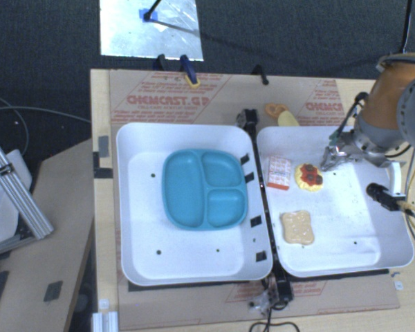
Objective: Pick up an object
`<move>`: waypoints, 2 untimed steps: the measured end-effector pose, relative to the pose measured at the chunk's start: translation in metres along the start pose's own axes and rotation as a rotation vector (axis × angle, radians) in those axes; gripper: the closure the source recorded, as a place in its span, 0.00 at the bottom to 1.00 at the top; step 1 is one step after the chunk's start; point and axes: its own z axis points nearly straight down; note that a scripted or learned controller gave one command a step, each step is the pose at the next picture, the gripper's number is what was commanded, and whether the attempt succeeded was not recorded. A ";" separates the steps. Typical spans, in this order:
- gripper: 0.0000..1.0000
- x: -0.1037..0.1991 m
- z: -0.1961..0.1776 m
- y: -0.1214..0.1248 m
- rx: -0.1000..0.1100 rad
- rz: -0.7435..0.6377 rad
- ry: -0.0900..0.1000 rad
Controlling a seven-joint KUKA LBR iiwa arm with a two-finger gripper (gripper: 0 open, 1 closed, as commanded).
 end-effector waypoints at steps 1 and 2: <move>0.00 0.051 0.000 0.030 0.001 -0.006 0.001; 0.00 0.035 -0.010 0.028 0.004 0.000 0.001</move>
